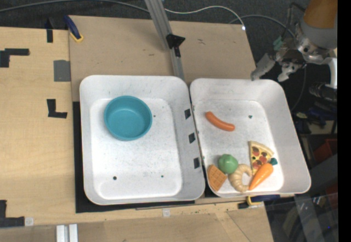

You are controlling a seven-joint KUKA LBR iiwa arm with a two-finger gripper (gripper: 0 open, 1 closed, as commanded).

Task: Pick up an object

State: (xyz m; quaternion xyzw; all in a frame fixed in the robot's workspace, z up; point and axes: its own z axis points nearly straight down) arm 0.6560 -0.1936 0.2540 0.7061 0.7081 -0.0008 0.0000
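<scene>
Two shallow white plastic bins sit side by side on the bench, and the right-hand bin is our landmark. Inside it, towards the far middle, lies a small orange-red toy sausage, on its own. Along the bin's near edge there's a cluster: a green round toy vegetable, a tan waffle-textured piece just left of it, a pale beige curved piece, an orange toy carrot tilted beside that, and a yellow pizza slice just above the carrot. To the left, the other white bin carries a round teal plastic bowl. And the gripper hovers off the right-hand bin's far right corner, fingers spread apart, nothing between them, well clear of every toy.
</scene>
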